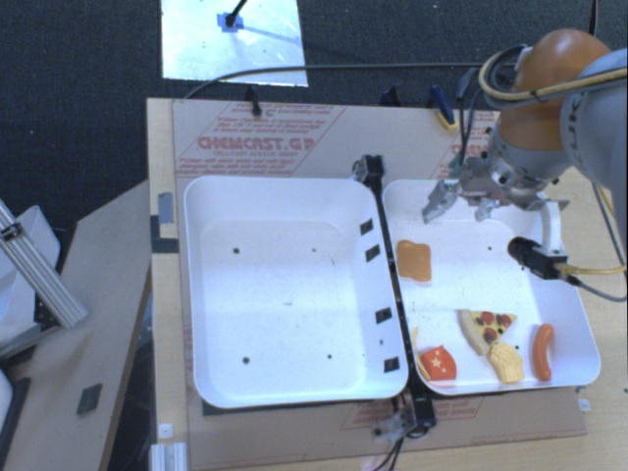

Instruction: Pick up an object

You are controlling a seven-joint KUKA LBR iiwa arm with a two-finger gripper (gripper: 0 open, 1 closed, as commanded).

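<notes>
Gripper (461,202) is seen spread, empty, over right bin (579,322) far edge. Toast (414,261) lies nearer, just left; approx. centring above it is advised before descent, clear of divider.

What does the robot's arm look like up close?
The grey metal robot arm has a rounded orange band above its wrist. Yellow and black cables loop beside it. Its silver-grey two-finger gripper ends in pointed tips.

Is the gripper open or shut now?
Open. The gripper hangs over the right bin's far end, its two fingers spread apart with nothing between them.
</notes>
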